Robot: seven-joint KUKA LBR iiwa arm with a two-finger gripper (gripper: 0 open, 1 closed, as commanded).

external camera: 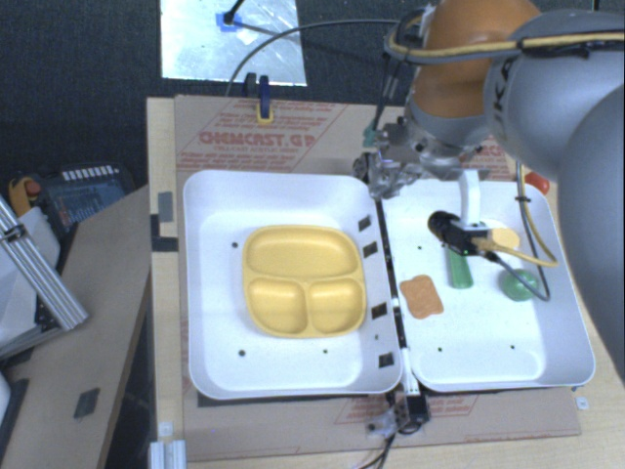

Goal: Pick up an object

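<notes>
Gripper (389,176) at 12 o'clock of right white bin (508,360) (grip state unreadable). Yellow three-compartment plastic tray (301,279) in left bin; flat tan piece (422,296) at right bin's 9 o'clock.

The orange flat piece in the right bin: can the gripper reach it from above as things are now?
Probably yes. The orange flat piece lies alone on the right bin floor, apart from the green stick, with nothing on it. The gripper hangs over the bins' shared edge, close by.

arm (547,86) reaches in from right, wrist bent downward.
</notes>
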